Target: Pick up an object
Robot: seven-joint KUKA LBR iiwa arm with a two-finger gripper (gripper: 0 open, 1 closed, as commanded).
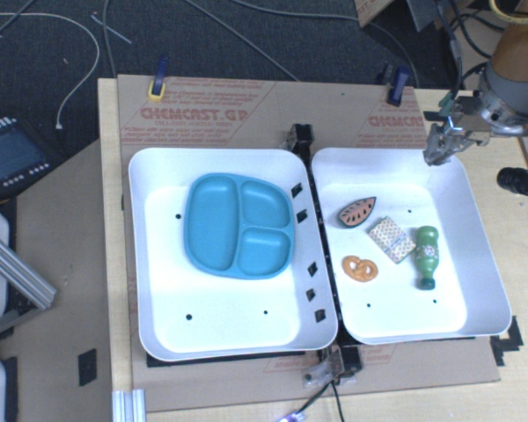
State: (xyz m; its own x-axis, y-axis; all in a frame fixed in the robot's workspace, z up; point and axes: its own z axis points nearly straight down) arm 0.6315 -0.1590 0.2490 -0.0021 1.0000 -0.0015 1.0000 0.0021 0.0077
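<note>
Gripper hangs at the right bin's twelve-o'clock rim, and we cannot tell how its jaws stand; nothing sits in them. We judge this the approach step: next it must travel toward seven o'clock and descend over a chosen item. Nearest lies a checkered packet, with a leaf-shaped cookie, pretzel and green bottle around it.
</note>
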